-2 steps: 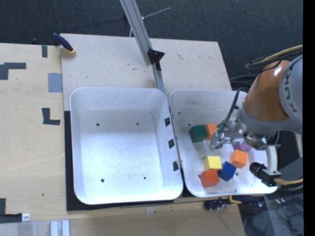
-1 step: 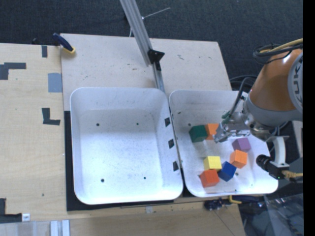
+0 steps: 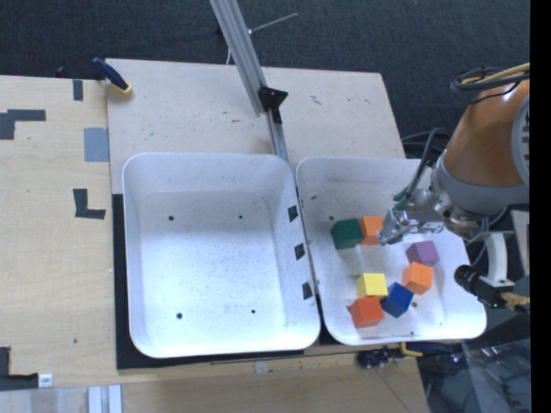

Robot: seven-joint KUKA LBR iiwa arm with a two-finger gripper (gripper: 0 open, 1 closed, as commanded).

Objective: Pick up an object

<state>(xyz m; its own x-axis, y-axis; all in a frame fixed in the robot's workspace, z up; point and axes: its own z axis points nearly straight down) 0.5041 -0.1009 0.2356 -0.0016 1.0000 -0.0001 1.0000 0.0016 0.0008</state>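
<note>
In the right bin (image 3: 448,321), right of centre in the frame, a green block (image 3: 346,232) sits touching an orange block (image 3: 372,228), and the claw (image 3: 394,231) hangs just beside the orange one's right face; whether its tips are apart or together cannot be told. To grip cleanly it would likely need to straddle the orange block, clear of the green neighbour. The block is cube-like with no real long axis, its faces slightly skewed to the bin walls.

Left bin (image 3: 146,231) floor bare – open passage; right bin (image 3: 344,179) lower half crowded with blocks (image 3: 385,292).
</note>
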